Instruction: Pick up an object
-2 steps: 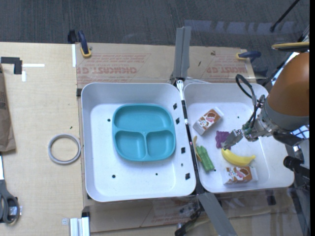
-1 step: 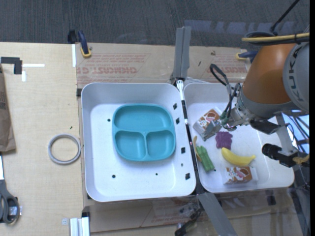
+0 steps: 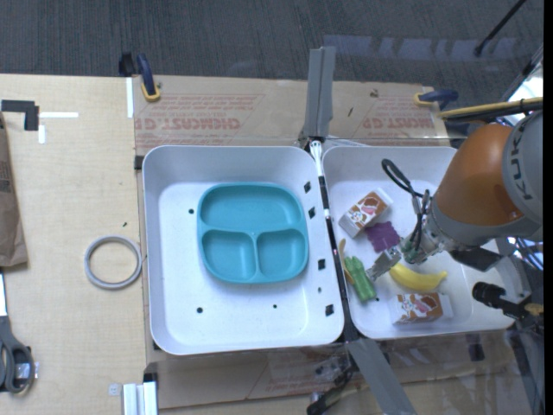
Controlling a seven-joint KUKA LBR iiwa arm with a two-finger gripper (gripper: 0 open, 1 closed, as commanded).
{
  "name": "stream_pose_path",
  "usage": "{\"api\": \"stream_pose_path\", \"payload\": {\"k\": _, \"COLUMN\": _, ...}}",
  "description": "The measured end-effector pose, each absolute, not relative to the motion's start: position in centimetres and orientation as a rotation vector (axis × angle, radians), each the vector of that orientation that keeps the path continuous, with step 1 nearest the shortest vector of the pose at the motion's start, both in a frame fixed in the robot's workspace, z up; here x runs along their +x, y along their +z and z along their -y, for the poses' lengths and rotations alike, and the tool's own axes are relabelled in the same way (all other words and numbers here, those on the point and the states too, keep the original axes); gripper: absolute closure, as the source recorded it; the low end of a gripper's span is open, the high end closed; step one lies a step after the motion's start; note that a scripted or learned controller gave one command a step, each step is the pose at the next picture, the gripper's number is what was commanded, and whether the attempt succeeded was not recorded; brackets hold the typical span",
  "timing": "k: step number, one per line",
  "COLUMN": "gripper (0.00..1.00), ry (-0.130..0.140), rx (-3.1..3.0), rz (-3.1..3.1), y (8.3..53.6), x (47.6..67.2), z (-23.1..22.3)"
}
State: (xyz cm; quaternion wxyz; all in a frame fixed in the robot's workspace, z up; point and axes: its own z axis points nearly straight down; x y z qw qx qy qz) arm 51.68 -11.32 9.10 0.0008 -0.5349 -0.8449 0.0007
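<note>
arm: grey, orange band [image 3: 482,178] above the wrist, reaching in from the right over the right bin [image 3: 346,305]
hand: hand [image 3: 386,264] low in the right bin, tip between the purple piece and the banana; fingers look set narrow, nothing visibly between them
banana: yellow banana [image 3: 419,277] lying flat, just right of the hand tip, touching or nearly so, cannot tell which
purple piece: purple piece [image 3: 384,234] just above the hand
green item: green item [image 3: 360,280] lying along the bin's left side, just left of the hand
cartons: one small carton [image 3: 364,211] in the upper part of the bin, beside the purple piece; second carton [image 3: 419,307] near the front wall, just below the banana
left bin: left bin [image 3: 164,258] holds a teal divided plate [image 3: 254,233], three compartments, flat, roughly centred
table: table [image 3: 65,188] left of the bins carries a grey ring [image 3: 113,261], well apart from the bins; scissors [image 3: 15,361] at the left front edge
cardboard: sheet [image 3: 225,115] under the bins' far side, clamps [image 3: 148,80] at its corners
</note>
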Motion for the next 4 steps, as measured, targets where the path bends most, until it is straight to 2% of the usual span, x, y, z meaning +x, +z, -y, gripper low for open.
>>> {"api": "stream_pose_path", "payload": {"k": 1, "gripper": 0.0, "ry": 0.0, "rx": -1.646, "rz": 2.676, "y": 12.3, "x": 51.7, "z": 12.4}}
{"api": "stream_pose_path", "payload": {"k": 2, "gripper": 0.0, "ry": 0.0, "rx": -1.612, "rz": 2.696, "y": 9.2, "x": 47.8, "z": 10.9}}
{"api": "stream_pose_path", "payload": {"k": 3, "gripper": 0.0, "ry": 0.0, "rx": -1.213, "rz": 2.899, "y": 19.1, "x": 47.9, "z": 6.9}}
{"api": "stream_pose_path", "payload": {"k": 4, "gripper": 0.0, "ry": 0.001, "rx": -1.459, "rz": 2.783, "y": 20.9, "x": 50.3, "z": 5.1}}
